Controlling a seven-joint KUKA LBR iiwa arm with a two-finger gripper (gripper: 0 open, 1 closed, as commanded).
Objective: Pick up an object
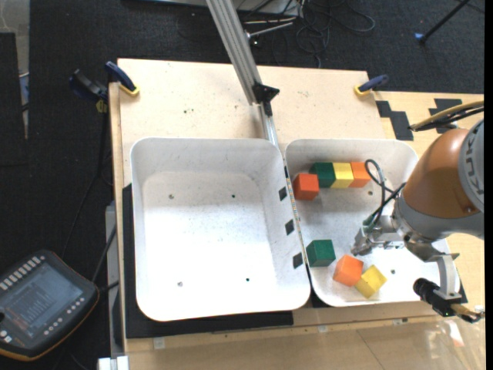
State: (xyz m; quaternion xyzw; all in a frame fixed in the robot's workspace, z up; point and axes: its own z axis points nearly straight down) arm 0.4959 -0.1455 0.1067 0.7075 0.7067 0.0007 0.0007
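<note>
Just right of the left bin (208,230), my right bin (400,156) holds a back row of orange, green, yellow blocks (331,177), then a green block (320,251), orange block (348,270) and yellow block (370,280). My gripper (370,241) hovers beside them; finger state unclear.

Two white bins (208,160), seven blocks: three orange (306,184), two green (320,252), two yellow (370,280).
</note>
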